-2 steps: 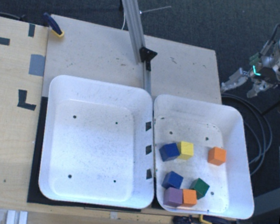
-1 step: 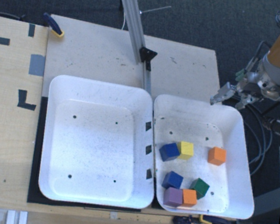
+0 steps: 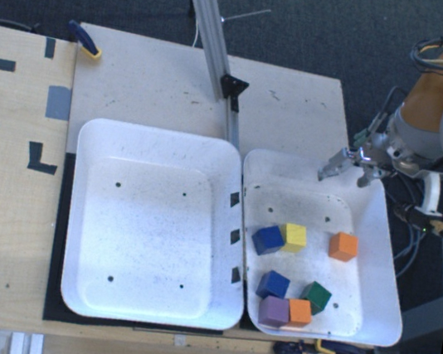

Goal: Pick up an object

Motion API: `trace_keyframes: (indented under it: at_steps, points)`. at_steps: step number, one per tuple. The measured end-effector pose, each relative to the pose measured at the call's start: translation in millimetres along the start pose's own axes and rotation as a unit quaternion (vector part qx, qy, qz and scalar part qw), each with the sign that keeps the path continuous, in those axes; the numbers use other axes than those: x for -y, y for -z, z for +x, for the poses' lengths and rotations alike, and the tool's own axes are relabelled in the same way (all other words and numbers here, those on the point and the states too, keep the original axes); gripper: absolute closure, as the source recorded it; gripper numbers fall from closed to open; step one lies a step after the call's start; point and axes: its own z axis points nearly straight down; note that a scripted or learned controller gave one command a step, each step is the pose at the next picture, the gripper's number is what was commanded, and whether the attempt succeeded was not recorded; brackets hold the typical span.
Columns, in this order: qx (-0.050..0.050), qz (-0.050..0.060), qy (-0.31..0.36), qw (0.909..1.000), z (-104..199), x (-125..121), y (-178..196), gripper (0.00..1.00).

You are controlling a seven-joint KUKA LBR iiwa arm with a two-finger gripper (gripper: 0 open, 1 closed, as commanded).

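Camera view: tool (image 3: pixel 344 169) spread above right bin (image 3: pixel 383 266).

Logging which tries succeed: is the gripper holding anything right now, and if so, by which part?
Nothing is held. The gripper hangs open over the right bin's far rim, with nothing between its fingers; all the blocks lie on the bin floor.
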Motion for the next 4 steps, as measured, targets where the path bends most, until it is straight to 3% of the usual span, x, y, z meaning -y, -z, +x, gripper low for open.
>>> trace_keyframes:
  at_steps: [1,2,4]
  points:
    - [0.000,0.000,0.000,1.0000,-2,3,-65,0.00]
    - [0.001,-0.003,0.001,1.0000,-2,1,-50,1.00]
    - [0.001,-0.007,0.000,1.0000,-3,-1,45,1.00]
